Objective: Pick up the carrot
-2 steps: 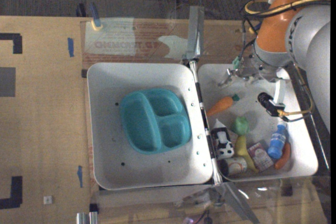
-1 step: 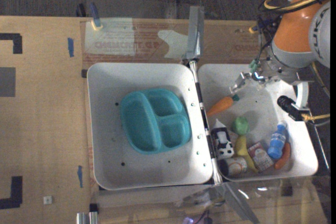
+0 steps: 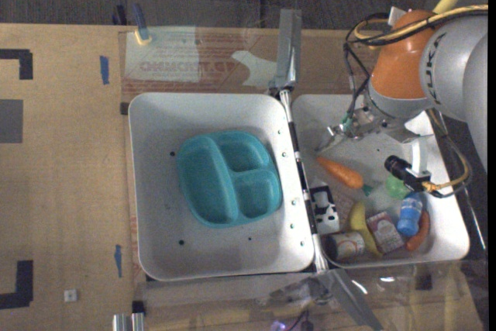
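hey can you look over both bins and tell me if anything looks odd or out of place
Nothing looks spilled or broken. The teal divided plastic tray lies askew in the left white bin, turned at an angle to its walls. The orange carrot lies apart from the small items crowded into the right white bin's near corner.

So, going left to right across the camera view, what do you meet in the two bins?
Teal divided plate → carrot → banana → small carton → blue bottle.
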You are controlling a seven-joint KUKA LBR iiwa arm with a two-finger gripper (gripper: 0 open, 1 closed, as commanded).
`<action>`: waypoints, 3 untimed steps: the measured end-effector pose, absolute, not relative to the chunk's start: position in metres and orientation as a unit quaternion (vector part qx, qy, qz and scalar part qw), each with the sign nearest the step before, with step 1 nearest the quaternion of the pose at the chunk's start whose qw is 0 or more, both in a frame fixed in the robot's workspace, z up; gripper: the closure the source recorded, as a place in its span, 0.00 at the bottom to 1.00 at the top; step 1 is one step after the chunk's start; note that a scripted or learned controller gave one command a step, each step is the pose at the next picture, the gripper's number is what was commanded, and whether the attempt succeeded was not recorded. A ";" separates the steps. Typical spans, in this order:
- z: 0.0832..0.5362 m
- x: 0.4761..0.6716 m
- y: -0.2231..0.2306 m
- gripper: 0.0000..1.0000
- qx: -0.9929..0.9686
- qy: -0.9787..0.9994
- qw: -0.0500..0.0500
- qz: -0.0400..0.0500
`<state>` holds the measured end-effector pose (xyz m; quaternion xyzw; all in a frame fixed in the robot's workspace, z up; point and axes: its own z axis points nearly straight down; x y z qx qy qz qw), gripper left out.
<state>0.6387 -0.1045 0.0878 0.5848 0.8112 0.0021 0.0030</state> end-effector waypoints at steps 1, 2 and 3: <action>0.089 0.562 -0.122 0.00 0.581 0.814 0.004 0.002; 0.089 0.511 -0.115 0.00 0.643 0.766 0.006 0.003; 0.099 0.512 -0.117 1.00 0.645 0.764 0.009 0.004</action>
